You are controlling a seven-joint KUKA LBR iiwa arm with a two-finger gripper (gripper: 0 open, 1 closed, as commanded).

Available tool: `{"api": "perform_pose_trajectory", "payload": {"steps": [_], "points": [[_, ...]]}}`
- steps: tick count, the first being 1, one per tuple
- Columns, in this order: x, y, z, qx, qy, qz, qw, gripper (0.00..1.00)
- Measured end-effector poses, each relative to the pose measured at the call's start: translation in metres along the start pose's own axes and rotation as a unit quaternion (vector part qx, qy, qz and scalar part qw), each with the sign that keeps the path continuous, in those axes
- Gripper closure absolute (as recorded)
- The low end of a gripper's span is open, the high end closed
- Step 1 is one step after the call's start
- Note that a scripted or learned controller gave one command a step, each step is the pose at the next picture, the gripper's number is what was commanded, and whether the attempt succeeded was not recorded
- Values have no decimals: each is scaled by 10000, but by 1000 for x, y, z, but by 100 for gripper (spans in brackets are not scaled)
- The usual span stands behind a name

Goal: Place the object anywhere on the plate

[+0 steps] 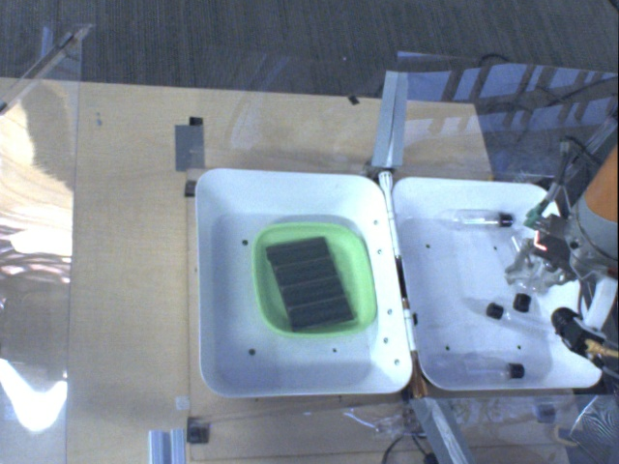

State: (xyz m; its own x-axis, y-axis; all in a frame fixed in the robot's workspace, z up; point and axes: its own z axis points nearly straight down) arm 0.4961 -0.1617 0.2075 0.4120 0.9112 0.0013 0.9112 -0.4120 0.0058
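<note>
Two bins: dark ridged block (pixel 309 282) already sits on the green plate (pixel 265 259), left bin. Gripper (pixel 538 259) over the right bin, grip unclear; could snag syringes (pixel 479 219).

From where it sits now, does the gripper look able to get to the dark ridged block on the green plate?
Probably yes. The gripper is over the right bin, and the dark ridged block lies uncovered on the green plate in the left bin; only the low rims between them need crossing.
</note>
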Motion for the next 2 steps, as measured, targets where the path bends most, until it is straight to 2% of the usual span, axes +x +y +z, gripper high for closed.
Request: {"api": "perform_pose_trajectory", "payload": {"steps": [1,2], "points": [[0,0,0,-1,0,0,10000,0],[-36,9,-95,-18,-7,-878,9961,0]]}}
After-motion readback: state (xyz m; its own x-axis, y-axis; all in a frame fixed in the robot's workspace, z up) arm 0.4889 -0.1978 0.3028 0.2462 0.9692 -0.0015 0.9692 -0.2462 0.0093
